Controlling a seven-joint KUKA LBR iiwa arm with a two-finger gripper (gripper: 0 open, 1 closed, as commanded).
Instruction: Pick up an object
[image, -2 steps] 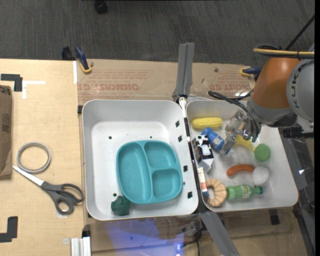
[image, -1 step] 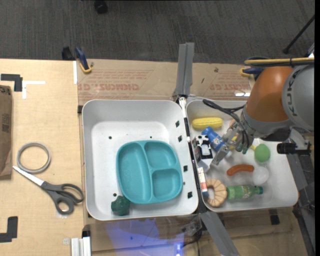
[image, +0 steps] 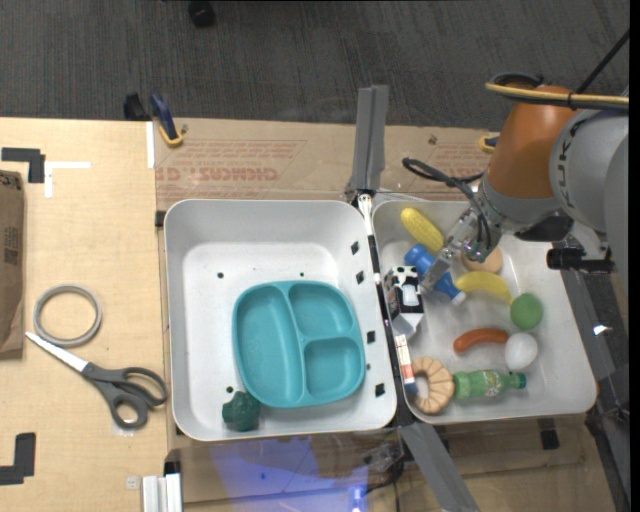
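Two fingers of the gripper (image: 455, 262) hang low in the far part of the right bin (image: 570, 395), but from here I cannot tell whether they stand apart or closed, nor whether anything sits between them. Just beside the tips, to their left, lies a small blue block (image: 432, 272), and just beside them on the right a banana (image: 484, 285); either looks like the thing being gone for, and I would guess the banana. It lies with its long axis running left to right, slightly sloped, one end toward the blue block and the other toward a green ball (image: 526, 311). It looks like a light plastic toy, stiff and smooth, so likely to slip; a grip across its middle, square to the long axis, should hold best. Farther off, a corn cob (image: 422, 229) points from far left to near right, and a black-and-white toy (image: 405, 291) stands against the left wall of this bin. Toward the near side lie a red sausage (image: 481, 340), a white egg (image: 520, 351), a green bottle (image: 488, 383) lying on its side and a ring-shaped pastry (image: 433, 386). The left bin (image: 190, 235) holds a teal divided plate (image: 299, 343) and a dark green lump (image: 240, 411). Well apart on the bench, scissors (image: 100, 378) and a tape roll (image: 68, 315).
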